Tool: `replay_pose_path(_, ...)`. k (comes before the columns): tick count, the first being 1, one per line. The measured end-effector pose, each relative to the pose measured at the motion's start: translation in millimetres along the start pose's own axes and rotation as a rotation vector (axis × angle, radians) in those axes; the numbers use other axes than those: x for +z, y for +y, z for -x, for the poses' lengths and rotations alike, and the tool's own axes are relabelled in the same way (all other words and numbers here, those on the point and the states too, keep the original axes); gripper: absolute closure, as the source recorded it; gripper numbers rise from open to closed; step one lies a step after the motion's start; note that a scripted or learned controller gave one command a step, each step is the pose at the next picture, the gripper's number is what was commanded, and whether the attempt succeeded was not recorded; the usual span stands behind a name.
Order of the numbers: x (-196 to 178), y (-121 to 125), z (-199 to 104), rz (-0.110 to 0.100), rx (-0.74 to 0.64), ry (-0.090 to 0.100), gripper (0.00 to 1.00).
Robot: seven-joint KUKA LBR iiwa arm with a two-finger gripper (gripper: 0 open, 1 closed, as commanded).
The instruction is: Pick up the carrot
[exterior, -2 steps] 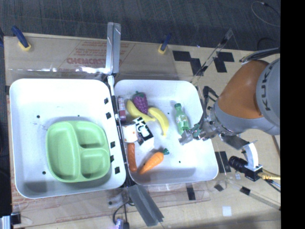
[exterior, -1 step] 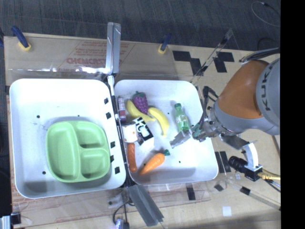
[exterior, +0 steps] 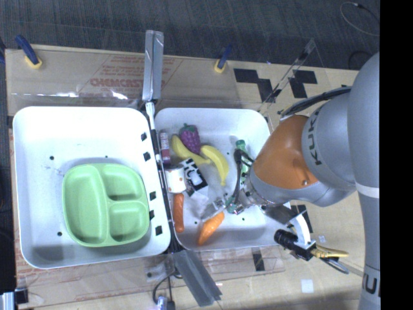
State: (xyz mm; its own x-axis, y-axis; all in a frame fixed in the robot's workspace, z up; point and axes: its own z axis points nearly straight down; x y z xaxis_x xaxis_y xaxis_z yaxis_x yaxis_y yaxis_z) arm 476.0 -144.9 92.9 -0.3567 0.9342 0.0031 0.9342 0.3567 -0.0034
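The carrot (exterior: 210, 228) is orange and lies slantwise near the front wall of the right bin (exterior: 251, 123). My gripper (exterior: 231, 205) reaches down under the orange wrist band, just above and to the right of the carrot's upper end. The arm's bulk hides the right part of that bin.
A second orange, elongated item (exterior: 178, 212) lies against the right bin's left wall. Two bananas (exterior: 218, 160), purple grapes (exterior: 189, 135) and a black-and-white packet (exterior: 193, 174) crowd the bin's middle. The left bin (exterior: 39, 124) holds a green divided tray (exterior: 106, 203).
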Motion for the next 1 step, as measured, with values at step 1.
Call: replay_pose_path(1, -12.2, 3.3, 1.4, 0.008, -0.004, -0.005, 1.0)
